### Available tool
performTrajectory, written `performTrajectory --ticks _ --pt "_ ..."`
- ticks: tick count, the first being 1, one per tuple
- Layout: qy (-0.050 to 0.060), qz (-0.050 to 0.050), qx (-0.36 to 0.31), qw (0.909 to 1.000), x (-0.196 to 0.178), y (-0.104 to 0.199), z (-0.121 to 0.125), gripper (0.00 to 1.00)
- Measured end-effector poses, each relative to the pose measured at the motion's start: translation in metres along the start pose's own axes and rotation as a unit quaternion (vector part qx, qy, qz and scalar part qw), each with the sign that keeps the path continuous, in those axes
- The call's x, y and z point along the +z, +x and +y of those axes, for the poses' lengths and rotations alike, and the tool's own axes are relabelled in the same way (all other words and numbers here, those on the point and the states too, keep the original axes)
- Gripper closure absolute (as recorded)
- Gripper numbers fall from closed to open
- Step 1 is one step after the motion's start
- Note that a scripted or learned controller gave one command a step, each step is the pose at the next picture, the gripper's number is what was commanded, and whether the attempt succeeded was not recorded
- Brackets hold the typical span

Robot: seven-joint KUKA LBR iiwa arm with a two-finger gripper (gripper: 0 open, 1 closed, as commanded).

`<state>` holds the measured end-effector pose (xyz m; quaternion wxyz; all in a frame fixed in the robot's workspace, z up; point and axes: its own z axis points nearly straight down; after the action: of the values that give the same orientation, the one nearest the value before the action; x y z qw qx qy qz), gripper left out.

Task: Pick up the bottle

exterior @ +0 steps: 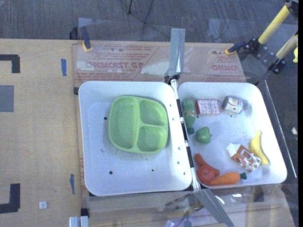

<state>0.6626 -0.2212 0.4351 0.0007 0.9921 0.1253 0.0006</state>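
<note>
1. The bottle (189, 113) is small and green, with a paler band near its upper half and a darker green lower part; it lies lengthwise against the left wall of the right bin (272, 126), close to the seam between the two bins.
2. Just right of the bottle lies a small red-and-white carton (208, 107), and further right a grey-and-white box (233, 105) sits near the bin's far corner.
3. Below the bottle, a short way apart from it, sits a green pepper (203, 135).
4. Along the bin's near edge lie a red pear-shaped piece (204, 170) and an orange carrot (227, 178), touching each other.
5. Toward the right wall are a yellow banana (258, 147) and, beside it, an orange-and-white packet (245, 157).
6. The left bin (94, 164) holds a light green plate (138, 124) with three compartments, set a little above the bin's middle.
7. Both bins are white and shallow, resting side by side on a pale wooden bench (38, 141) marked with black and blue tape.
8. Flat cardboard (118, 63) with red lettering lies behind the bins.
9. Beyond the bench is a dark grey floor (57, 8), with yellow poles (277, 20) at the upper right.
10. Whether the gripper's jaws are open or closed, I cannot tell.
</note>
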Motion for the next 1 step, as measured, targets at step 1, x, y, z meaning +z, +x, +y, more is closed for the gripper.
performTrajectory --ticks 1 --pt "0.001 -0.001 0.009 1.0000 0.0000 -0.0014 -0.0007 1.00"
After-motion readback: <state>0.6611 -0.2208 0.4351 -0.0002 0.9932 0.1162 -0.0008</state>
